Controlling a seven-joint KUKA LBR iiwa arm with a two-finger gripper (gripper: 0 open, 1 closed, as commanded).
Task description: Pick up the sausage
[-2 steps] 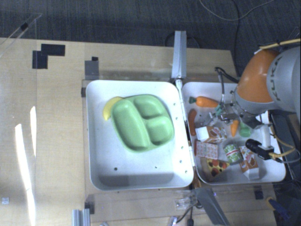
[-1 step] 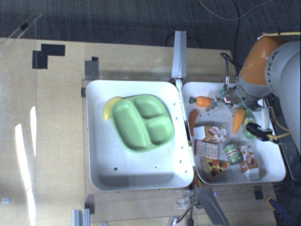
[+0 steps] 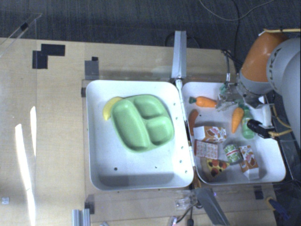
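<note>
Across the bench (image 3: 56, 140) sit two white bins side by side, so let's go from big to small. The left bin (image 3: 136, 181) carries a green divided plate (image 3: 141, 121) with a yellow banana (image 3: 110, 108) peeking out from under its upper-left edge. The right bin (image 3: 275, 166) is the busy one. The grey arm (image 3: 282, 60), orange band showing, reaches in over its upper right corner.

The gripper (image 3: 229, 98) hangs near the top of that bin, between two carrots. One carrot (image 3: 205, 101) lies flat just to its left and the other carrot (image 3: 237, 119) points down just below it. Whether the tool is spread or pressed together I cannot tell from up here, and nothing is visibly pinched.

Now the target. The sausage (image 3: 193, 119), a small reddish-brown piece, lies tight against the right bin's left wall, below the flat carrot and just beside a printed packet (image 3: 214, 133).

Here's the worry: the gripper is well apart from the sausage and much closer to the carrots, so a straight drop from here would likely close on orange, not brown. Even after crossing over, the wall crowds one side and the packet the other. That could block a clean straddle, and a glancing touch could roll the sausage away or wedge it into the corner.
</note>
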